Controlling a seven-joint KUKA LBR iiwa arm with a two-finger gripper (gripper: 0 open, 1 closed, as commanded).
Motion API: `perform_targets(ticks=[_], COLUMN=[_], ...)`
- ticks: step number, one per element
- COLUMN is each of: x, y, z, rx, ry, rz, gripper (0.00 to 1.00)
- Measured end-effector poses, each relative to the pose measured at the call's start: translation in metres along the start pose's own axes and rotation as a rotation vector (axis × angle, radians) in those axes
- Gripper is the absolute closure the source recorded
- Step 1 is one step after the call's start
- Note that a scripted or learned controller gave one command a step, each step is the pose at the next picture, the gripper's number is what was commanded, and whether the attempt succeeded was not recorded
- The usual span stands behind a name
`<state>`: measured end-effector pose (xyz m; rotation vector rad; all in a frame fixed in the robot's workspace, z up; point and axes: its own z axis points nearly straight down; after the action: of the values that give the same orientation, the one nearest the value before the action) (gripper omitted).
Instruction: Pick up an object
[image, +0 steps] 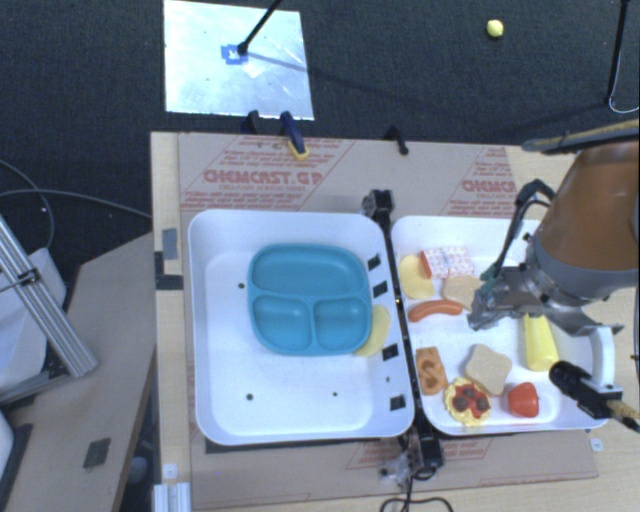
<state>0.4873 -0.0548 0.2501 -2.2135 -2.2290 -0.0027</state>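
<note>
Arm: a big round grey robot arm with smooth, shiny sides.
Band: a wide orange band wraps the arm above the wrist.
Wrist: a grey ring sits under the orange part.
Cable: a thin black cable loops beside the arm.
Gripper: a dark grey metal gripper with small blocky parts.

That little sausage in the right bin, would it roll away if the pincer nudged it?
Probably. The sausage looks round and smooth, so it may roll sideways or slip when squeezed. It lies among other toy food in the right bin, which might stop it soon.
</note>
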Motion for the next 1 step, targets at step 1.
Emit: perform_targets(ticks=[1], x=[0.0217], y=[0.0004], z=[-0.0084], rx=[-0.002], ry=[-0.001], rz=[0.0], gripper=[1.0])
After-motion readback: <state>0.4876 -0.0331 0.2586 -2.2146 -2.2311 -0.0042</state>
